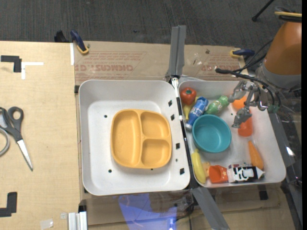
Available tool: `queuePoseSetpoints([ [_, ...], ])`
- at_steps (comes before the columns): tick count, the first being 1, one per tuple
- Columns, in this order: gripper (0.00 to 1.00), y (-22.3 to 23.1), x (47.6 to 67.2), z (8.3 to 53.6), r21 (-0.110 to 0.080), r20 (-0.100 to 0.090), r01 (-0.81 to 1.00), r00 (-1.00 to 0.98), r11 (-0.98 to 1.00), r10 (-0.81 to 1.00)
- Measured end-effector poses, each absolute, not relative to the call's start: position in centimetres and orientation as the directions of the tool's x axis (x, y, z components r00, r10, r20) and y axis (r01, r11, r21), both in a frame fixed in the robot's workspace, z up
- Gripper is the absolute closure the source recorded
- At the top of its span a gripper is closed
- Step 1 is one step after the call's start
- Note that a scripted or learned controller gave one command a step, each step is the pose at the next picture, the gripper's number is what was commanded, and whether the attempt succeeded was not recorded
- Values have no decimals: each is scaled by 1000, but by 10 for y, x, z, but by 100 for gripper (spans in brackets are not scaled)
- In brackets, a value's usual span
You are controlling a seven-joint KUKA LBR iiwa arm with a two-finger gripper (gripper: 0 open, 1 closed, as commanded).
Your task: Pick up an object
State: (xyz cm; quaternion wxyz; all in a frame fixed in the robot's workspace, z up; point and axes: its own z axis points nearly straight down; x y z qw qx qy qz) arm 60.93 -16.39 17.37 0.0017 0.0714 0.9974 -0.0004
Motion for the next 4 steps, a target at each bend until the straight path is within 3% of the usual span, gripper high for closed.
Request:
queuePoseSetpoints([
  [1, 0, -206, 626, 93, 0, -5, 228, -974, 974, 228],
  [2, 100, -205, 628, 104, -1, -11, 223, -975, 975, 223],
  [3, 100, -148, 620, 93, 1, -4, 271, -963, 963, 271],
  [4, 100, -221, 582, 93, -1, -3, 73, -997, 997, 73],
])
